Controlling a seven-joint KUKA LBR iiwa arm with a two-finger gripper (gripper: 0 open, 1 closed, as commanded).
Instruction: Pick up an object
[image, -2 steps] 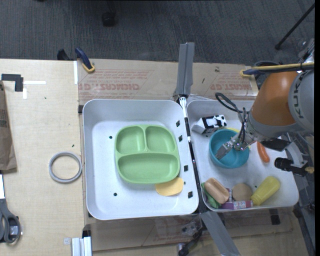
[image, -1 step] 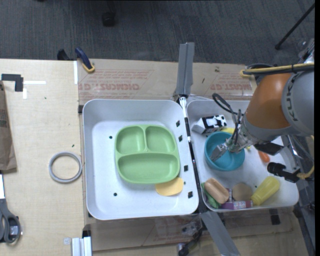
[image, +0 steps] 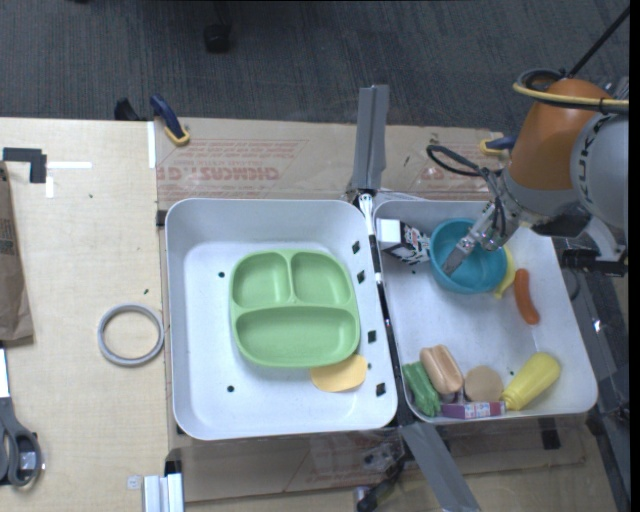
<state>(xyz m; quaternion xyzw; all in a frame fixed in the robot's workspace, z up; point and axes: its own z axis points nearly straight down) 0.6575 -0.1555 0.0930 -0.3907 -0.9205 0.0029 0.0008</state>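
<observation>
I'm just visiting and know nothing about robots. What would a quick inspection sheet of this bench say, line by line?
Surface: wooden bench bearing a left white bin and a right white bin, side by side.
Job's things: green divided plate and a yellow flat piece in the left bin; blue bowl, orange carrot, yellow bottle, hot dog and green toy in the right bin.
Clutter: tape ring and scissors on the bench.
Grippers: gripper reaches into the blue bowl; whether it holds anything cannot be told.
Cables: black cable and a yellow hose by the arm.
Surroundings: dark carpet beyond the bench.
</observation>
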